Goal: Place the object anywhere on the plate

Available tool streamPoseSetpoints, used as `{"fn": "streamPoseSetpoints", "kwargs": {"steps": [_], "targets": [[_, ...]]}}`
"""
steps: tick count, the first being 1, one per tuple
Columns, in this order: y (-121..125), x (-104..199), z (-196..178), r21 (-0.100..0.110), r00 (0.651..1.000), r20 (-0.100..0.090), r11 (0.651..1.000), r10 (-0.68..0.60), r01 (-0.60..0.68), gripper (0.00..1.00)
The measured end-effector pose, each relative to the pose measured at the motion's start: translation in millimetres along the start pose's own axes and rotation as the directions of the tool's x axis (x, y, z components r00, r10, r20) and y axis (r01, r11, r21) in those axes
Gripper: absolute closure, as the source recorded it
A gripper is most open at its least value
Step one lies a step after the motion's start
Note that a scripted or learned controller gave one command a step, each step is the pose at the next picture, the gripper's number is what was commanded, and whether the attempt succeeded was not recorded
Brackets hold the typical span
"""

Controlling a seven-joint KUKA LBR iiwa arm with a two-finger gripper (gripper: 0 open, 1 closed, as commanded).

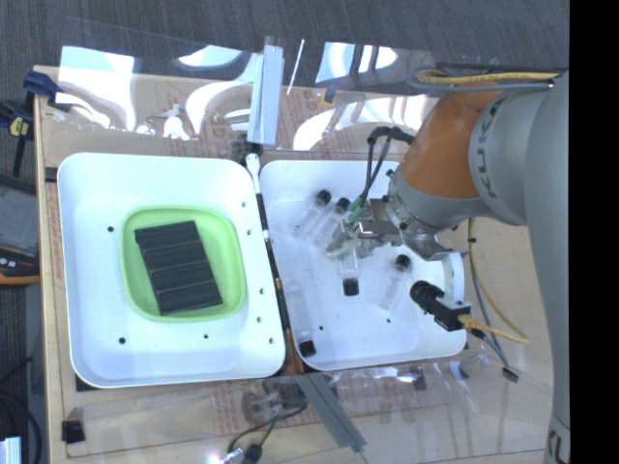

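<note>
My end effector [350,232] hung low over the right bin [290,187], among several small clear vials with black caps that lay scattered on the bin floor; one vial [350,280] lay just below it and another [317,206] just up and left. I could not tell whether anything sat in its grip. In the left bin [82,177], well apart, the green plate [224,235] carried a dark ribbed block [179,267].
</note>
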State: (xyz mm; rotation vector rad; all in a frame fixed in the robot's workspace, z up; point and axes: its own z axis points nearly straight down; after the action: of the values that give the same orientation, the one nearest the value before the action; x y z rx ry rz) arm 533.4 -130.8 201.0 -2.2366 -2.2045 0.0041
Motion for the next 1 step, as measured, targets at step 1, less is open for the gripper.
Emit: {"fn": "streamPoseSetpoints", "kwargs": {"steps": [1], "targets": [[20.8, 66.1, -3.9, -0.001, 0.959, 0.0, 0.959, -0.284, 0.284, 1.0]]}}
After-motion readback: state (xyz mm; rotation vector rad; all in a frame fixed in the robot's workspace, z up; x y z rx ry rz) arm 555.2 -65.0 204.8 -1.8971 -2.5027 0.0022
